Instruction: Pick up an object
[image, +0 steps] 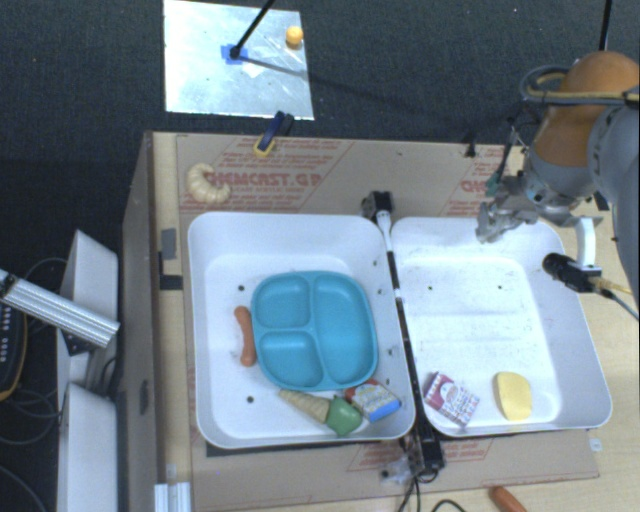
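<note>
My gripper hangs over the back edge of the right bin, near its far corner, with nothing visibly in it. A red and white packet and a pale yellow block lie at the front of that bin, well away from the gripper. In the left bin a blue divided plate takes up the middle. An orange sausage lies to the plate's left. A tan and green cone and a small blue and red packet rest at its front.
A black rail runs between the two bins. On the cardboard behind the left bin lie a cream curled piece and a blue and yellow clip. An orange item lies on the bench in front of the right bin.
</note>
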